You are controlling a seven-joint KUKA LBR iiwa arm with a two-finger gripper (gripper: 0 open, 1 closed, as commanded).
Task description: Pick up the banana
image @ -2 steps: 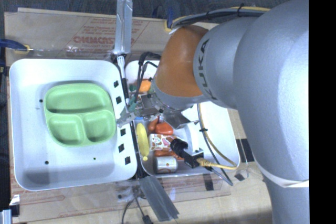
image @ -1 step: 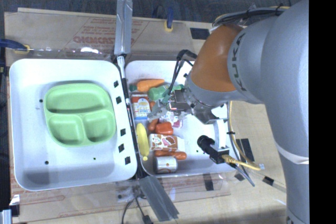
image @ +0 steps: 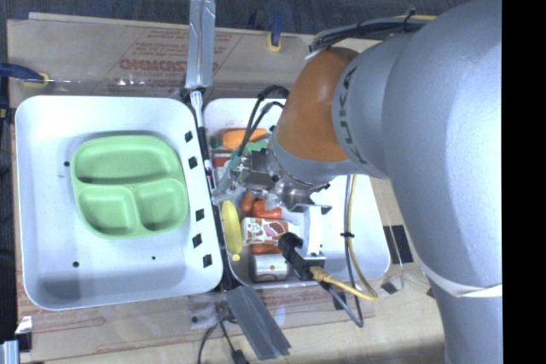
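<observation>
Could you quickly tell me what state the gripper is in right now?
Gripper: low in the right white bin near the yellow banana; state cannot be told.

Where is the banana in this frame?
The banana lies in the right bin, along its left wall, beside a red-and-white packet and below-left of the gripper.

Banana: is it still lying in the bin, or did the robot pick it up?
Lying in the bin. The banana rests along the left wall of the right bin, beside a small carton; nothing lifts it.
</observation>
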